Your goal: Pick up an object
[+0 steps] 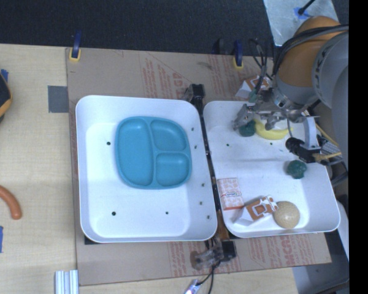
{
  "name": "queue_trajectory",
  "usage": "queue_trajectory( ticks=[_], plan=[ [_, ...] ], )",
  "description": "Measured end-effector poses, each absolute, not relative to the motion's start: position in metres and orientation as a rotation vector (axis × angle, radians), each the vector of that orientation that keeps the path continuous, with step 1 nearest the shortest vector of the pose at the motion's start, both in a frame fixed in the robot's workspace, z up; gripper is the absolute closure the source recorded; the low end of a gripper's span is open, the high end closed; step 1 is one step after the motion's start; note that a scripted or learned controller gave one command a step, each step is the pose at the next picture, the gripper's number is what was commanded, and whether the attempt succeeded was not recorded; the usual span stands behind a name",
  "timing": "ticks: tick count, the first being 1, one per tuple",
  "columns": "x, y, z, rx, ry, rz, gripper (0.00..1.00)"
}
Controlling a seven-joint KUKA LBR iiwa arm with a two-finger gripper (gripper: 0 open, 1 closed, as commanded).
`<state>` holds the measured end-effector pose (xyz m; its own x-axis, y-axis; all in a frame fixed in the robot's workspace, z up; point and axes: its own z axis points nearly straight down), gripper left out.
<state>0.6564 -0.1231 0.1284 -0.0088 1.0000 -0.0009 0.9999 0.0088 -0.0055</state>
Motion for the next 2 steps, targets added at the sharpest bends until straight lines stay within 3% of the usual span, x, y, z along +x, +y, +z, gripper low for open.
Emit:
queue_trajectory(
  ticks=[2],
  plan=[
    [0.6564,-0.1231,0.1284,-2.209,-2.229,0.007,0.0]
  ],
)
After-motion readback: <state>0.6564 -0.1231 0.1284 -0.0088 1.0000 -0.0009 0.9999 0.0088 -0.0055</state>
